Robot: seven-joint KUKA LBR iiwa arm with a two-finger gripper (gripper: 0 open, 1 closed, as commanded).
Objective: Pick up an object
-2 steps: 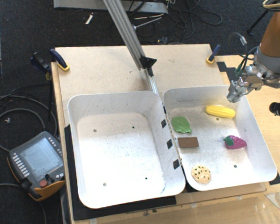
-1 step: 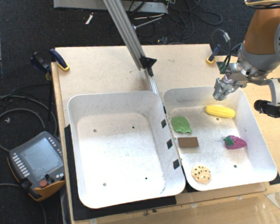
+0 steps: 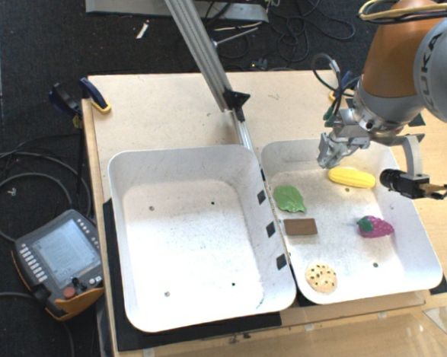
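The right bin (image 3: 413, 267) holds a yellow corn-like piece (image 3: 351, 177), a green leaf-shaped piece (image 3: 290, 199), a brown rectangular block (image 3: 300, 227), a purple grape-like bunch (image 3: 375, 227) and a round speckled cookie (image 3: 320, 278). My gripper (image 3: 330, 156) hangs over the bin's far part, just up and left of the yellow piece, pointing down. Nothing shows between its tips.
The left bin (image 3: 135, 218) sits beside the right one, with a dark divider strip (image 3: 270, 216) between them. A slanted metal rail (image 3: 203, 53) crosses the back. A teach pendant (image 3: 57, 258) lies on the floor at left. A blue-and-yellow clamp (image 3: 92, 95) sits at the bench's far left corner.
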